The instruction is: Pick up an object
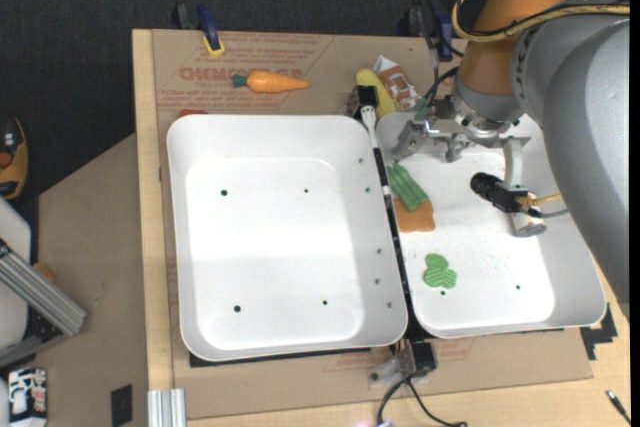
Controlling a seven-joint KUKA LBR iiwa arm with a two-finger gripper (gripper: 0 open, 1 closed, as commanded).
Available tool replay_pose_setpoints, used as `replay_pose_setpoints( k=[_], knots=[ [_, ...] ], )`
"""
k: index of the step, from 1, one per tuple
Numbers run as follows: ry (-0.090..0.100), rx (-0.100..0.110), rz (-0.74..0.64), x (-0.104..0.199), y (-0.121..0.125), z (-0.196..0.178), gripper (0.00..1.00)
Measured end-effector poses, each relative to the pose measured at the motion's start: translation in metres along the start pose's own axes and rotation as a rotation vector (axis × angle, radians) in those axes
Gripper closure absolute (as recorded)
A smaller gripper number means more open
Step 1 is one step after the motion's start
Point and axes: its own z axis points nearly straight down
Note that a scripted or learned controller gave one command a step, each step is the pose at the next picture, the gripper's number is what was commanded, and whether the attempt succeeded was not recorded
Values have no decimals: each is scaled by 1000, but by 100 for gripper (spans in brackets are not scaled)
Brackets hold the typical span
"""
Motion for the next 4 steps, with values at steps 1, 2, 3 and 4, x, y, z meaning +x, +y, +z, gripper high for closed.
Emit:
replay_pose_setpoints(
  k=[1, 2, 3, 4],
  knots=[
    [1, -9, -1, 72, 2, -108, 0],
    [0, 2, 2, 130, 0, -100, 0],
    [-2, -1, 6, 126, 1, -111, 100],
    [-5, -13, 13, 62, 0, -264, 100]
  ],
)
